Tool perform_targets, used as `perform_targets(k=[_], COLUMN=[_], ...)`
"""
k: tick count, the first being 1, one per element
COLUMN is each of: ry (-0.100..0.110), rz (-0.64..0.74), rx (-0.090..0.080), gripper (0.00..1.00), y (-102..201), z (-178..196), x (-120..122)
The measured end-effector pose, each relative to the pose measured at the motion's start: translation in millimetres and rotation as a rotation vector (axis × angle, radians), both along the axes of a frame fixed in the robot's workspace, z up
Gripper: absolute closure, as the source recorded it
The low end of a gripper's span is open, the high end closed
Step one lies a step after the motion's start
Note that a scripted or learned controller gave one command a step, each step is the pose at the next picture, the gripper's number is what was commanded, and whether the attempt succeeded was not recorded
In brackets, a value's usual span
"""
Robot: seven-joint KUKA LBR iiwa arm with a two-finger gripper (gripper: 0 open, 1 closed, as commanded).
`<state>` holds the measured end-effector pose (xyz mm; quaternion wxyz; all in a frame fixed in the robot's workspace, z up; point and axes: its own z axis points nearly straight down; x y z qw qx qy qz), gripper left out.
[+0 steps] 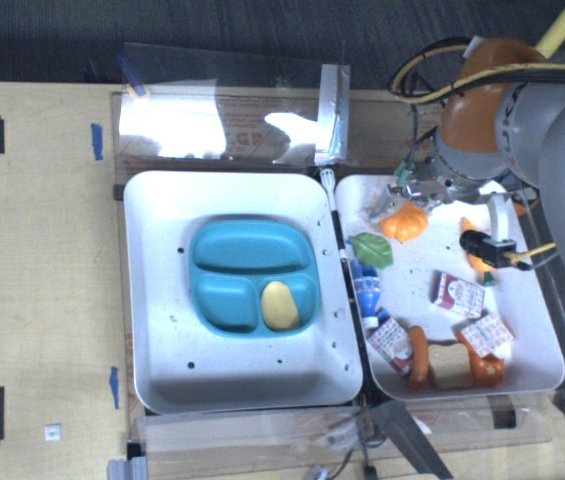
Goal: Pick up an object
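Observation:
My gripper [405, 190] is low over the far left corner of the right bin [547, 368], under the grey wrist with its orange band. Directly below and touching or nearly touching it lies a small orange fruit [405, 224]. A green leafy piece [372, 249] sits just left of the fruit. Nearer the front are a blue and white bottle [367, 293], three red and white packets [459, 293] [487, 335] [392, 343], a brown sausage [419, 355] and a red piece [486, 369]. I see nothing between the fingers.
The left bin [152, 298] holds a blue divided tray [252, 253] with a yellow egg-shaped thing [280, 305] in its front right compartment. A raised divider [345, 268] separates the two bins. The arm's bulk covers the right bin's far right corner.

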<state>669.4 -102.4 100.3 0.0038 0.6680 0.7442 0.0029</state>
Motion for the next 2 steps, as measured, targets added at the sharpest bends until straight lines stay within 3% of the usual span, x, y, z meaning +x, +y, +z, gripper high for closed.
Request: perform_targets(k=[1,2], ry=[0.000,0.014], rz=[0.026,0.025], rx=[0.003,0.003], gripper=[1.00,1.00], y=[75.9,119.1], z=[100.9,83.4], x=[-59.8,-66.1])
